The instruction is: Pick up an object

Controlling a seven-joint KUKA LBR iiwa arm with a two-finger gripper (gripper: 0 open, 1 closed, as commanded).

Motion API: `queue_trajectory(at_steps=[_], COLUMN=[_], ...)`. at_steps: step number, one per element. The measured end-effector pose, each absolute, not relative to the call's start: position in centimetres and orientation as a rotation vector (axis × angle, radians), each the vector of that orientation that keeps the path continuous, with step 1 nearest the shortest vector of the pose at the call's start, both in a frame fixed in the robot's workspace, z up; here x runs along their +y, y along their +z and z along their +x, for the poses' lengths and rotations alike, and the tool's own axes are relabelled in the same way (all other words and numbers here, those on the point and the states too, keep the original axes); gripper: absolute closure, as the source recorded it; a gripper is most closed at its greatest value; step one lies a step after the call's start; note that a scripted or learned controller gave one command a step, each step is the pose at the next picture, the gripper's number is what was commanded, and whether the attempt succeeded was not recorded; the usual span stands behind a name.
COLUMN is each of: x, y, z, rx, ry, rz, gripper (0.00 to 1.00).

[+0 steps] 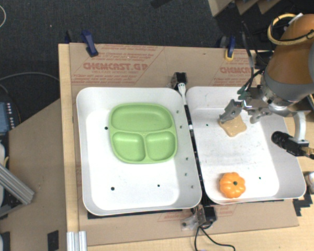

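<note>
Two shallow white bins are set side by side on a cardboard-covered bench (146, 61), presumably so that objects can be lifted from one and carried to the other. In the left bin (94, 156) a green divided tray (143, 133) lies flat near the middle, with one long compartment toward the far side and two smaller ones toward the near side; nothing is seen in its compartments. A dark divider strip (191, 140) runs between the two bins where their rims meet.

In the right bin (272, 161) two loose things are found. A small orange pumpkin (232, 185) sits upright near the front edge, well apart from the arm. A tan block (234, 127), looking like a piece of sponge or bread, lies toward the back of the bin, and this is judged to be the thing being attempted.

The gripper (243, 112) is brought in from the right and hangs directly over the tan block, one grey finger (230, 111) appearing to reach its upper left edge and the other standing off to the right. The fingers are spread apart, and the block is not seen clamped between them, so no hold can be claimed. The spread suits a descent around the block; closing is judged to be the step at hand. Should the block lie off centre, it may be pushed aside rather than caught.
</note>
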State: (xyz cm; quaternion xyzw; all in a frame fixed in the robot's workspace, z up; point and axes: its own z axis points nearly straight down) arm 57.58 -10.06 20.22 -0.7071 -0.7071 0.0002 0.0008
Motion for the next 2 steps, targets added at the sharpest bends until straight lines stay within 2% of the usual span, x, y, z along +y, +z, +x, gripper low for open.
queue_trajectory(at_steps=[1, 2], x=[-15.1, -11.5], y=[7.9, 8.4], z=[52.0, 47.6], rx=[-2.208, -2.216], ry=[0.008, 0.003], rz=[-2.225, -2.217], gripper=[0.0, 0.0])
